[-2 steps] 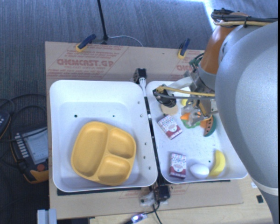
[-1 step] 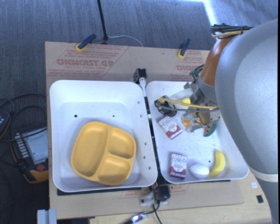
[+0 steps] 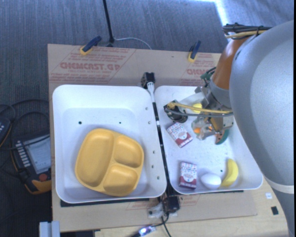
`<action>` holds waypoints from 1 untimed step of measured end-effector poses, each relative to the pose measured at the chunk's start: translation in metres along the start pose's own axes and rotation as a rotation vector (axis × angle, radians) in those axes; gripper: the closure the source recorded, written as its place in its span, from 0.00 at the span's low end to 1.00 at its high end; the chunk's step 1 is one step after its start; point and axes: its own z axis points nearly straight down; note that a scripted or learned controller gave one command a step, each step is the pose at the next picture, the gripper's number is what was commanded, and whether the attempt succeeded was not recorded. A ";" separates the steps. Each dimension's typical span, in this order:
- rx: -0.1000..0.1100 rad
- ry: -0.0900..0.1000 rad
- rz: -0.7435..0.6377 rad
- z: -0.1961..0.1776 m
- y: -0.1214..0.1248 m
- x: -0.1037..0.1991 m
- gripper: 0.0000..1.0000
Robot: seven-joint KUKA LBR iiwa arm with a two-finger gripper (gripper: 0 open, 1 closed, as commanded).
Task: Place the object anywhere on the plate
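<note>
Grey carpet point(image 3: 19, 33) is surrounding the bench, and a brown board point(image 3: 89, 65) is lying under both bins. I am reaching into the right bin point(image 3: 207, 157), with my gripper point(image 3: 209, 127) hanging over its far half, near the middle. I cannot tell whether it is open or closed.

A small orange thing point(image 3: 197, 130) is showing right at my gripper and a green thing point(image 3: 222, 138) just beside it on the arm's side. I cannot tell whether either is being held.

One red-and-white carton point(image 3: 179, 134) is lying just beside me toward the bins' shared rims. Nearer the camera, a second carton point(image 3: 188, 175), a white egg point(image 3: 210, 180) and a banana point(image 3: 231, 173) are crowding the near rim in a row. Bare bin floor is lying between that row and me.

Across the shared rims, well apart from my gripper, the yellow plate point(image 3: 96, 149) is sitting in the near half of the left bin point(image 3: 69, 95), its near edge close to that bin's near rim. Open white floor is stretching beyond its far side.
</note>
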 end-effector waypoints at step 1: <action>0.001 -0.014 -0.005 -0.004 -0.001 -0.001 1.00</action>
